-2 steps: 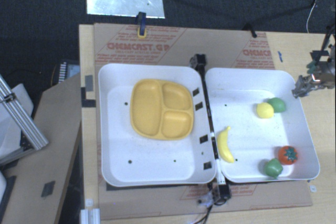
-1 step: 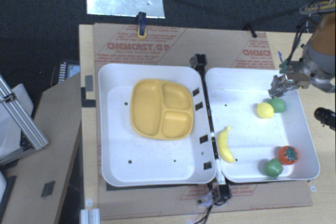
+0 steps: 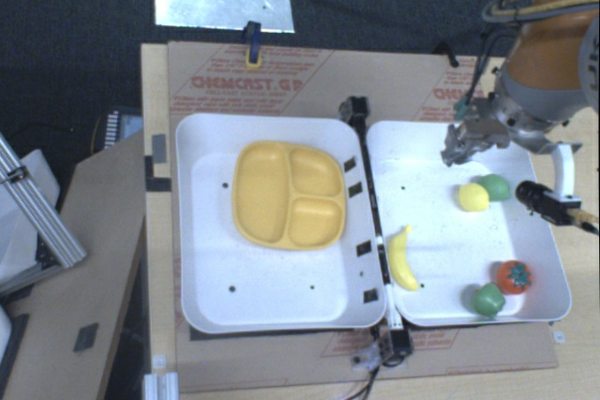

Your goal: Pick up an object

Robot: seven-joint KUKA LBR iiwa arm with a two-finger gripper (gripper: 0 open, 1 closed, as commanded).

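Nothing looks lifted yet: the gripper (image 3: 457, 148) hangs at the right bin's (image 3: 412, 304) one o'clock, its grasp impossible to tell, while the lemon (image 3: 473, 197) lies just toward five o'clock of it, leaving descent, closing and lifting.

Left bin (image 3: 202, 295) holds a divided plate (image 3: 286, 194); right bin (image 3: 431, 201) holds a banana (image 3: 402, 259) near the divider, other fruit rightward.

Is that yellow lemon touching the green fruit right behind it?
Touching, as far as the camera view shows: the lemon overlaps the green fruit with no white bin floor between them.
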